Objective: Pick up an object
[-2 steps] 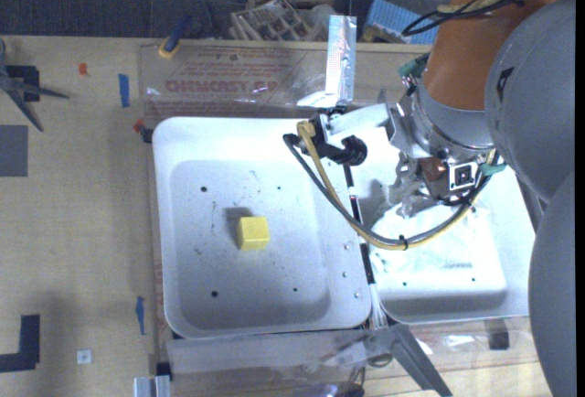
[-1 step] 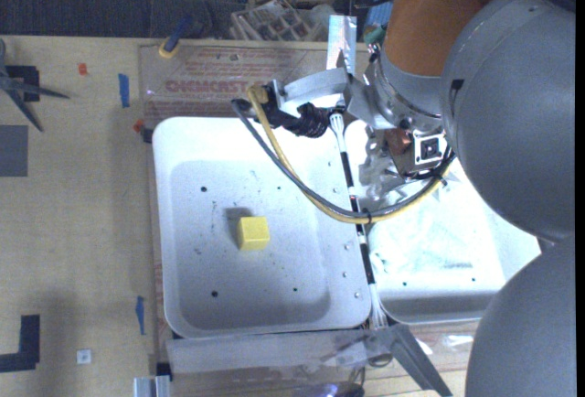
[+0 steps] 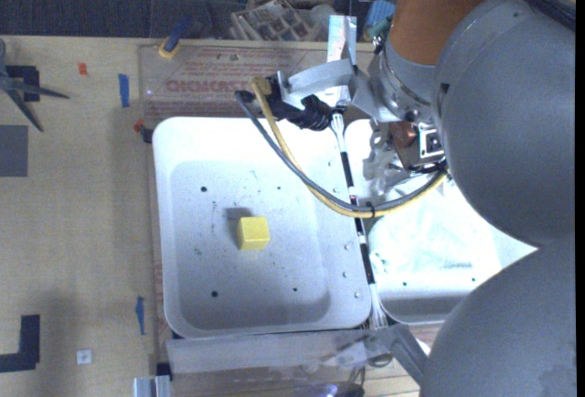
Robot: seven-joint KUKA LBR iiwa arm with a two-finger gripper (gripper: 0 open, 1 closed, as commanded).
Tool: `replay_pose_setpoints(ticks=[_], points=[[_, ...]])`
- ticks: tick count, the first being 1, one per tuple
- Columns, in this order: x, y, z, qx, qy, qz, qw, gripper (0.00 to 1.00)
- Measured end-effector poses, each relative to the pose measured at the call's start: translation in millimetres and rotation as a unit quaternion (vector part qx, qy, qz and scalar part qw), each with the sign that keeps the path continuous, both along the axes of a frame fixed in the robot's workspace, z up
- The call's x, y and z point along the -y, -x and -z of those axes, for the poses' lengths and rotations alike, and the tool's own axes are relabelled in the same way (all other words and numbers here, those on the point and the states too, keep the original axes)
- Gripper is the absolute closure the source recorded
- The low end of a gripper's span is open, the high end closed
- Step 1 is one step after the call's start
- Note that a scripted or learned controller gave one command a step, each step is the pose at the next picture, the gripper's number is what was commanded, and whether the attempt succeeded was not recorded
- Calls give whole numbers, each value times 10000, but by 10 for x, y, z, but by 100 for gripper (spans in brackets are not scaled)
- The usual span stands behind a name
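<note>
So the small yellow cube-shaped block (image 3: 253, 232) sits flat on the floor of the shallow white plastic bin on the left (image 3: 183, 148), roughly mid-bin, with nothing touching it and bare floor on every side. The grey arm's two-finger gripper (image 3: 388, 162) is up over the seam between that bin and the right-hand white bin (image 3: 430, 295), well apart from the block, with grey and yellow cables looping off it. I honestly can't tell whether it's open or closed from this angle, the wrist and cables crowd it too much. If I were lining this up, I'd slide across until I'm dead centre over the block, square up to two opposite flat faces, and drop straight down. The block looks rigid, so the main risk is probably clipping an edge and nudging it away.
</note>
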State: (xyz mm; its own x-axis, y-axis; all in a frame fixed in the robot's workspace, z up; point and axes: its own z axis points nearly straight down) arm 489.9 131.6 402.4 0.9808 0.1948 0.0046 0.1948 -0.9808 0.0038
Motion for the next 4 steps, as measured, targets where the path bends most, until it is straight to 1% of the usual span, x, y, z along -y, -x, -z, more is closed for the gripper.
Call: replay_pose_setpoints(ticks=[1,2,3,4], points=[[10,-11,-98,10,10,18,10000,100],[-843,67,-344,1,-27,62,10000,100],[-750,29,-493,39,-81,153,9998,100],[-793,55,-387,-4,-83,-181,9998,100]])
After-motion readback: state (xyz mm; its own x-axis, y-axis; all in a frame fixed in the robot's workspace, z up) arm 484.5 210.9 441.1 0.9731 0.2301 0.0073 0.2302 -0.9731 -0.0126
